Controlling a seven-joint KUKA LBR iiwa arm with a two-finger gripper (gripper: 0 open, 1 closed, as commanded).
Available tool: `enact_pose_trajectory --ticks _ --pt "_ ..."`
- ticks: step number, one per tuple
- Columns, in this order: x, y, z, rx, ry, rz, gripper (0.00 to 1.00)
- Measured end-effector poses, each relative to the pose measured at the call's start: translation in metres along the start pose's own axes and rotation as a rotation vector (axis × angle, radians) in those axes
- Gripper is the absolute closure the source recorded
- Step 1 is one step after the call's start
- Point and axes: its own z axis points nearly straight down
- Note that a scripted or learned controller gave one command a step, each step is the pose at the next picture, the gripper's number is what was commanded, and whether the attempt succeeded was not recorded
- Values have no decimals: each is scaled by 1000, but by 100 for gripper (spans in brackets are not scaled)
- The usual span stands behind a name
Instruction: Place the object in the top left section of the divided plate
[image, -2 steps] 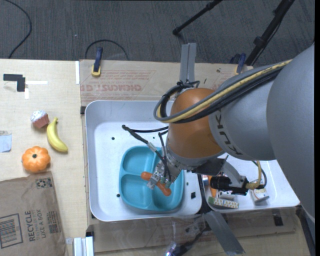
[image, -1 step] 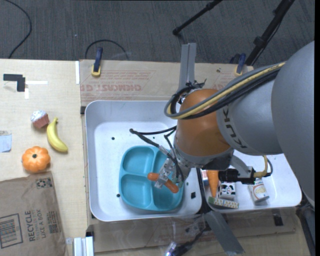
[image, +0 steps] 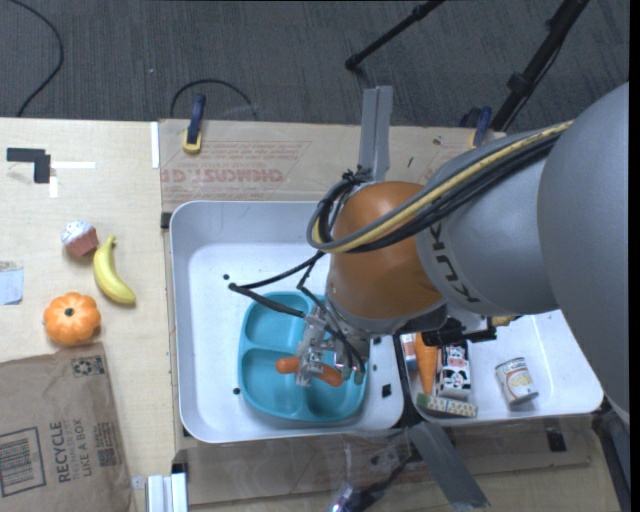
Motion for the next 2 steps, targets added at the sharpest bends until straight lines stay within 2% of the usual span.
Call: enact_pose_trajectory --ticks 1,2 --pt "-50 -31 41 -4 -18 -99 100" --pt "-20 -65 -107 -2 -3 -198 100"
